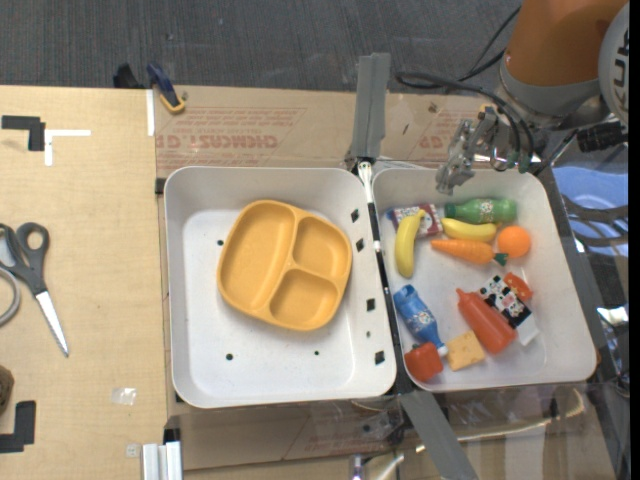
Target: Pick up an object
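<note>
Grey metal fingers of the gripper (455,173) hang over the far left corner of the right bin (565,268), tipped downward and toward the camera, and nothing sits between them. Whether the jaws stand apart or together I cannot tell, because the fingers are small and blur into the wrist cabling behind them.

The toys to choose from all lie in that right bin. Nearest the gripper is the green bottle (483,209), just in front of it and a little to the right in the view. Its long axis runs across the bin, left to right, with the cap end pointing left. Touching its near side is a yellow banana (469,229) lying almost parallel, and below that an orange carrot (466,251) on a similar line. A second banana (405,244) lies lengthwise near the dividing wall, almost directly below the fingers.

My judgement is that the coming move turns on this: the bottle lies slightly forward of the jaws and crosswise, so the fingers need to close across its short width, front to back. The banana pressed against it leaves little room for the nearer finger, which could spoil the grasp. The left bin (190,288) holds a yellow divided plate (285,265), well apart from the arm
</note>
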Motion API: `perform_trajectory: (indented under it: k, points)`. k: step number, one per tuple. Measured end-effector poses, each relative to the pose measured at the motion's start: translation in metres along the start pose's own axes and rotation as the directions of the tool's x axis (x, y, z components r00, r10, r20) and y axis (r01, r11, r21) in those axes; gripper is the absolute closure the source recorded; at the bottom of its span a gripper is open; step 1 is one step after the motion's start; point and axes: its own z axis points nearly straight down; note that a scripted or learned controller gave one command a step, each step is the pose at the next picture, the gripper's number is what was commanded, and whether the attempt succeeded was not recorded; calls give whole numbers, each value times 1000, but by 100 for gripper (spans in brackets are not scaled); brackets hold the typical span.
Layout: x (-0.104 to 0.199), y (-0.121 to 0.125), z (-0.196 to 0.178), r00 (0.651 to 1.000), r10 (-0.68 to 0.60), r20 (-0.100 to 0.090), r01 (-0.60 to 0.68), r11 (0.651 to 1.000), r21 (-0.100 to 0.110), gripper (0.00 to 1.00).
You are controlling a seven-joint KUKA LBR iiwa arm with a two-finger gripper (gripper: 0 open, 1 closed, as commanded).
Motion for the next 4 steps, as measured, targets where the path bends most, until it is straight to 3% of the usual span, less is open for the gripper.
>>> perform_trajectory:
  k: [1,2,3,4]
  points:
    - [19,-46,90,947,-321,-3,321,947,0,100]
    - [24,5,40,936,-352,-1,352,936,-1,100]
    - [-13,-41,-15,861,-509,1,509,861,0,100]
    - [18,-50,156,915,-403,-1,403,915,-1,100]
